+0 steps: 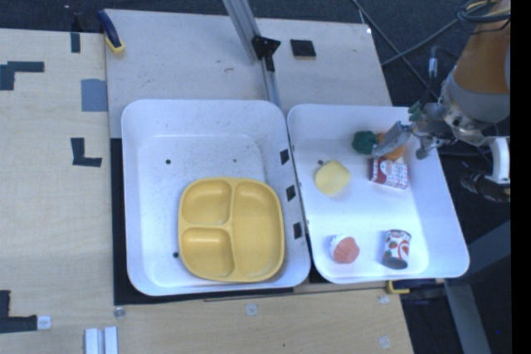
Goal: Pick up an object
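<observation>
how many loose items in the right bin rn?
5, maybe more hidden under the hand: green item and red-white packet near it, yellow round item mid-bin, red-white item and can at the near edge.

Right bin contents: a dark green item near the far wall, with a red-and-white packet lying flat just beside it, and a pale yellow rounded object toward the bin's left side. Near the front wall sit a red-and-white ball-like item and a red-and-white can, apart from each other.
</observation>
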Controlling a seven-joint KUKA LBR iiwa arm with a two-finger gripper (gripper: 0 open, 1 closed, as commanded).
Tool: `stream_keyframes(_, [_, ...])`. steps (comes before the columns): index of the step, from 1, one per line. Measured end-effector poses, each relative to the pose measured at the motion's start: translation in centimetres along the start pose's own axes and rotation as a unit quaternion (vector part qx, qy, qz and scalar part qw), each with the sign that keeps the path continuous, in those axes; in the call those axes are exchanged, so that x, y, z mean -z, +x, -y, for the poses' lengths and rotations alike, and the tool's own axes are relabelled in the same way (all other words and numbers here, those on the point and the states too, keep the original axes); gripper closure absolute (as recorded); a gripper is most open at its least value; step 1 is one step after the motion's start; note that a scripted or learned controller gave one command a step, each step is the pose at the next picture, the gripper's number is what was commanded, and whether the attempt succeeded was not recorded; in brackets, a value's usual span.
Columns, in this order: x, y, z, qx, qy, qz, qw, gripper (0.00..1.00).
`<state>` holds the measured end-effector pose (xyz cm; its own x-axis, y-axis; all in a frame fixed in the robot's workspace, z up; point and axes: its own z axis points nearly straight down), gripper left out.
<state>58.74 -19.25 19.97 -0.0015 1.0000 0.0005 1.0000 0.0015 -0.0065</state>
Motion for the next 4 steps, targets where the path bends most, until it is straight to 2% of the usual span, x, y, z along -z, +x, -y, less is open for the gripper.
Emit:
stream_keyframes(1, [-6.0,-0.3,-0.7,0.000,0.000,0.000,1.0000,0.00])
stream_keyframes(2, [-10.8,-0.5,-0.9,0.000,-0.007,0.004,1.0000,0.00])
stream_keyframes(3, [-9.3,-0.4,-1.2,0.001,-0.010,0.004,0.9999,1.00])
stream_keyframes(4, [-4.5,0.6,-1.6,0.001,-0.005,0.001,1.0000,1.00])
